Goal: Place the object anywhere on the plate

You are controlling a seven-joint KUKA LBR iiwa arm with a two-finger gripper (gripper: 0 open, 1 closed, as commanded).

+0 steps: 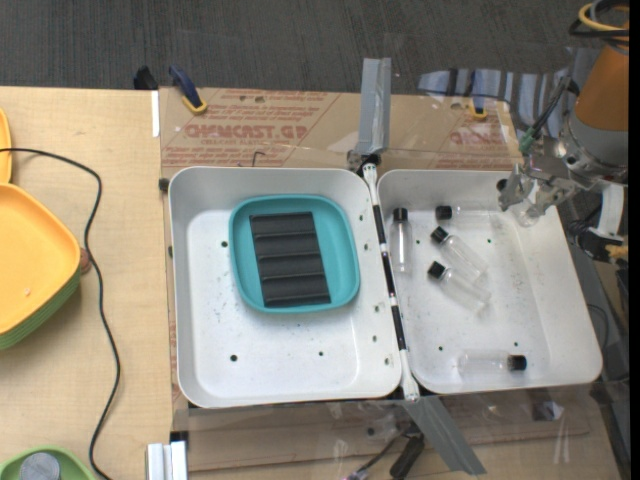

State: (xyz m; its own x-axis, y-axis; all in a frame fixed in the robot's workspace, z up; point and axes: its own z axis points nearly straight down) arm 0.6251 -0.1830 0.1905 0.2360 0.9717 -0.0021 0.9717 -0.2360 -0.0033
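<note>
A teal plate (244, 258) with rounded corners lies in the left bin (200, 338). A black ridged rectangular object (290, 258) rests flat on the middle of it. My gripper (524, 200) hangs over the far right corner of the right bin (560, 318), away from the plate. Several clear vials with black caps lie in the right bin: one (400, 236) along its left wall, two (455, 258) near the middle, a small one (443, 211) at the back, and one (495, 365) near the front edge. The nearest vials are left of and below the gripper.
The divider (385, 268) between the two bins runs down the middle. Cardboard (270, 123) lies behind the bins. Yellow and green dishes (30, 268) and a black cable (100, 318) are on the wooden bench at the left.
</note>
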